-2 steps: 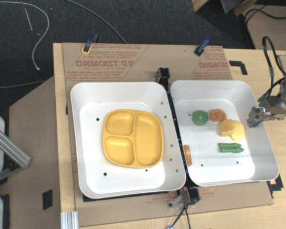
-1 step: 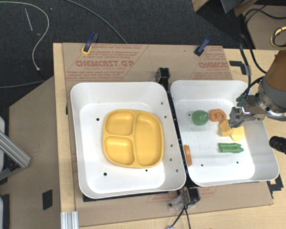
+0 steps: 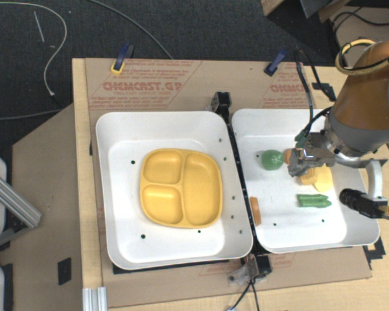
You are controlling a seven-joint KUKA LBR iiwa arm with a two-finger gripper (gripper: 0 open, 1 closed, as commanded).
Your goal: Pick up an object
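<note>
The gripper [image 3: 303,161] hangs low in the right bin [image 3: 272,241], just beside the green ball [image 3: 270,159], probably placed to try for it; I cannot tell whether it is wide or narrow. From the left: a yellow divided plate [image 3: 181,188] lies flat in the left bin [image 3: 117,238], too broad to grasp easily. Then come the ball, a yellow piece [image 3: 322,179] and a green stick [image 3: 313,201].
</note>
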